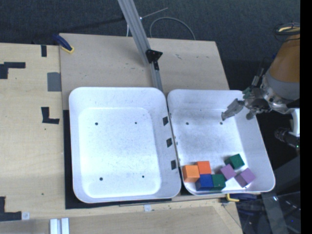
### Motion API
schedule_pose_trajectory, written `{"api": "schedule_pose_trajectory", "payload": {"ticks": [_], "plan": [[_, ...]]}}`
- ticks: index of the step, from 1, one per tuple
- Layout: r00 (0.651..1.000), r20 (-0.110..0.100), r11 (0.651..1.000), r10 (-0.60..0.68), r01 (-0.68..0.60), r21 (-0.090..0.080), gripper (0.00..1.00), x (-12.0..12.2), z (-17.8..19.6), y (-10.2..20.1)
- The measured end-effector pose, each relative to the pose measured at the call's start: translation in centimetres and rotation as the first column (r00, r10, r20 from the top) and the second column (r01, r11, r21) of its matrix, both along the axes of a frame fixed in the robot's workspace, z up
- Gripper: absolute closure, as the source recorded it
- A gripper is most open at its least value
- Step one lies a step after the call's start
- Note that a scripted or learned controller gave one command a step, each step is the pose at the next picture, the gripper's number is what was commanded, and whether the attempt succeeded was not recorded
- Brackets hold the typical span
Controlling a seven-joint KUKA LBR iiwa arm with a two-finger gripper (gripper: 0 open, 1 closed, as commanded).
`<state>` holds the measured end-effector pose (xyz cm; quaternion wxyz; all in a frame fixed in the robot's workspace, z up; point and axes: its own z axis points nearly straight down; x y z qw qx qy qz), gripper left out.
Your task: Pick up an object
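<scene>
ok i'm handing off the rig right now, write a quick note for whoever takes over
Claw: over the right bin's far right part, above bare floor, holding nothing; whether it is open or shut can't be told.
Blocks: all clustered at the right bin's near edge: two orange, blue, two green, two purple.
Left bin: no blocks in it.
Done: nothing picked yet.
Left: bring the claw to the cluster, grip one block, lift.

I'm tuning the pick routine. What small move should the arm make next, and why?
Probably carry the end effector toward the near end of the right bin. It hangs over the bin's bare far part, while the blocks cluster at the near edge: orange block, blue block, purple block.
</scene>
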<state>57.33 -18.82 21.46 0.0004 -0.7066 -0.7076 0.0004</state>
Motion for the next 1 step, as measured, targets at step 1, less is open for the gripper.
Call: {"api": "schedule_pose_trajectory", "payload": {"ticks": [1], "plan": [[1.0, 0.008, 1.0, -0.003, 0.003, -0.004, 0.0, -6.45, 10.85, -2.1]]}}
